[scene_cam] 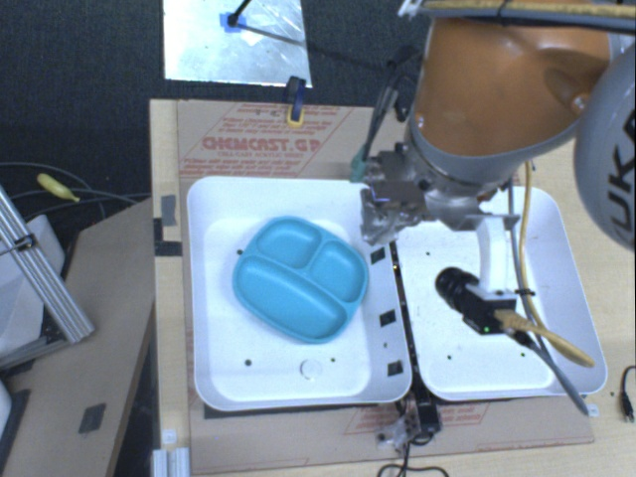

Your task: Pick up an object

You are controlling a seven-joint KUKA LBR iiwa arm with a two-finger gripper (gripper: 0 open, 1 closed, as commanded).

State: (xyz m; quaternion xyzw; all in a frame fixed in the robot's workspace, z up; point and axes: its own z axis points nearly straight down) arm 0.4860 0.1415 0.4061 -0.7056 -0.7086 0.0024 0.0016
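Gripper point(378, 225) hovering mid-frame over the left bin's point(227, 358) right rim; whether it is open or closed cannot be told.
A blue plate point(300, 278) is lying in that bin, on lettered cardboard point(260, 139) over dark floor point(79, 68).

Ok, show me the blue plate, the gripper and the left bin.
blue plate point(300, 278): camera view, middle of the plate.
gripper point(379, 229): camera view, its metal lower end, just right of the plate.
left bin point(231, 358): camera view, bare white floor at the plate's lower left.
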